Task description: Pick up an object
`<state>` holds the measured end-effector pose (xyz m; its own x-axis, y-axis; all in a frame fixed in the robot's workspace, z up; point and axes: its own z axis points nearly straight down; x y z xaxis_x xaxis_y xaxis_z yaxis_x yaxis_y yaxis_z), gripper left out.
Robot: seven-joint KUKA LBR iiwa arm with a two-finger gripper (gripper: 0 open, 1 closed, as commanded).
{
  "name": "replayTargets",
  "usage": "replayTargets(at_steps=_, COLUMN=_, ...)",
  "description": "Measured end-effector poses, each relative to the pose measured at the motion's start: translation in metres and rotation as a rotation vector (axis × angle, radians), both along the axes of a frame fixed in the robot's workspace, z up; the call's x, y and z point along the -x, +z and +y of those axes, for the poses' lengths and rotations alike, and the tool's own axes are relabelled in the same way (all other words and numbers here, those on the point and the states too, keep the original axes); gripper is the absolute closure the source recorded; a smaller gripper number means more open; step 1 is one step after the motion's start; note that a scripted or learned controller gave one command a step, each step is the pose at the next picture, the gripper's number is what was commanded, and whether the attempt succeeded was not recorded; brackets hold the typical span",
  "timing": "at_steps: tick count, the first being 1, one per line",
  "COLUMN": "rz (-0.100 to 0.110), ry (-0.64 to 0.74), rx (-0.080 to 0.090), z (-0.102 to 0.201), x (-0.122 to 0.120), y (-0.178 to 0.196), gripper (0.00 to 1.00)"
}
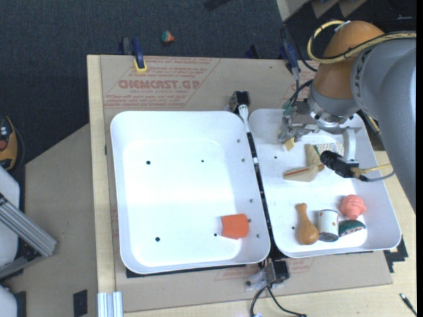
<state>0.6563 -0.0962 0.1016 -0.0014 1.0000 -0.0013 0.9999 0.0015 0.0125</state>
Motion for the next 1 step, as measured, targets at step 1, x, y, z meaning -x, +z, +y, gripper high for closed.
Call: replayTargets(at_steps=1, rz=0.003, ry=0.006, rx=-0.002, z=0.0759, x=-0.0123, y=0.0895, gripper=1.0)
